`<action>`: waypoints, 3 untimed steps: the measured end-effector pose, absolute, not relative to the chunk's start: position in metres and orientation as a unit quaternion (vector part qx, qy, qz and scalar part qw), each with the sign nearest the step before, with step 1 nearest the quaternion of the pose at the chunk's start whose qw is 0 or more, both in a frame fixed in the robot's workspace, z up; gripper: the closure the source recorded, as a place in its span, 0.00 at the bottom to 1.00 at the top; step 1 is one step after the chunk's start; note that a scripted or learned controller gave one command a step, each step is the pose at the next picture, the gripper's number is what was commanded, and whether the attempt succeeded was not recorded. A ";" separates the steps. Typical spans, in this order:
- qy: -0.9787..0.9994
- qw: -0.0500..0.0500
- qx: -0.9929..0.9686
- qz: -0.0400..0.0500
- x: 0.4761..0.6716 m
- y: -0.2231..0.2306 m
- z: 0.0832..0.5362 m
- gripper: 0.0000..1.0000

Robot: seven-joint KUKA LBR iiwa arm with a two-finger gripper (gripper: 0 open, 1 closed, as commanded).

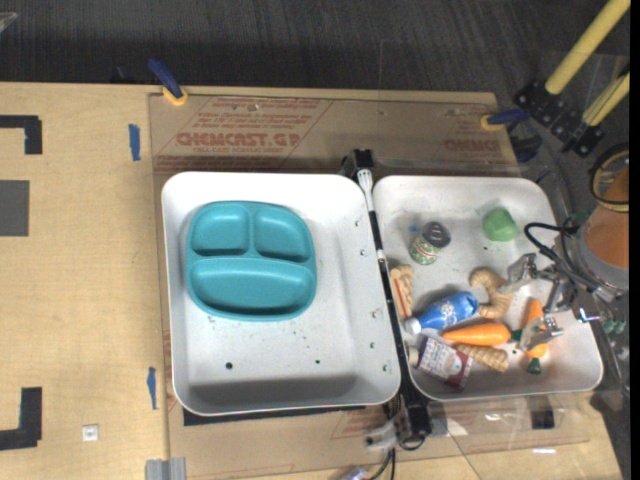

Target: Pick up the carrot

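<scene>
Camera view is looking down on a cardboard-covered bench [80, 298] where two shallow white bins are sitting side by side. The arm is reaching in from the right, its orange band [608, 240] showing at the frame's edge, and the end effector [545, 303] is hanging low over the right-hand part of the right bin [455, 193], among cables and metal parts. Whether it is wide or narrow I cannot tell from where I am standing; the tips are lost in the clutter.

The carrot [478, 335] is lying on its side on the floor of that bin, just to the left of the end effector and a little nearer the front rim, its thin end pointing away from the end effector. It is not being held. Touching it on the far side is a blue bottle [447, 311], and right below it a small dark-red packet [443, 358] is lying. A second, smaller orange piece with green tips [537, 346] is sitting just beneath the end effector. Farther back and left are a small round tin [430, 241] and a green lump [500, 225].

Well to the left of the end effector, the left bin [270, 358] is carrying a teal divided plate [252, 260].
</scene>
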State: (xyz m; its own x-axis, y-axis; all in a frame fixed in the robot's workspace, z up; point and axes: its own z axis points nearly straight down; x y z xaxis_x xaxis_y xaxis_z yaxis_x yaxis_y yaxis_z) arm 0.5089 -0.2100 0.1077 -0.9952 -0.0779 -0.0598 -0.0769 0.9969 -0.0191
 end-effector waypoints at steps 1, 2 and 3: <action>0.999 0.031 -0.013 -0.006 0.505 -0.221 0.107 0.00; 0.997 0.033 -0.068 -0.011 0.503 -0.225 0.107 0.00; 0.980 0.007 -0.199 -0.003 0.490 -0.190 0.090 0.00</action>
State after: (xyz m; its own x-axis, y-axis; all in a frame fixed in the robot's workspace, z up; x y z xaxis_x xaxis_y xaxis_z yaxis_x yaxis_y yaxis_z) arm 0.4897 -0.1898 0.0900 -0.9206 -0.3904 -0.0130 -0.3903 0.9206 -0.0094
